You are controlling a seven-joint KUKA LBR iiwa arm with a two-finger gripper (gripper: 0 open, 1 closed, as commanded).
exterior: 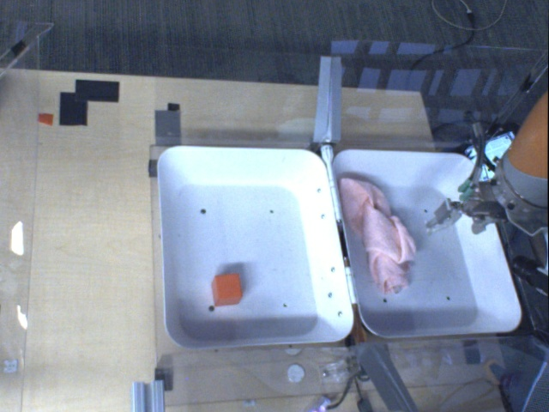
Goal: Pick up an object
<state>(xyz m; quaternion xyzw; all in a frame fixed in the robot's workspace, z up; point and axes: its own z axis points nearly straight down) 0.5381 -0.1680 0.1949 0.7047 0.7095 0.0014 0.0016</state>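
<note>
A crumpled pink cloth (378,235) lies along the left side of the right bin (480,307). An orange block (227,289) sits in the lower part of the left bin (257,178). My gripper (460,217) hangs over the right bin's right half, to the right of the cloth and apart from it. Its two fingers (441,216) are spread open with nothing between them.
A metal divider post (328,101) stands at the back between the bins. Black and orange markers (81,101) lie on the wooden bench at the far left. Cables and frame parts crowd the right edge behind the arm (527,157).
</note>
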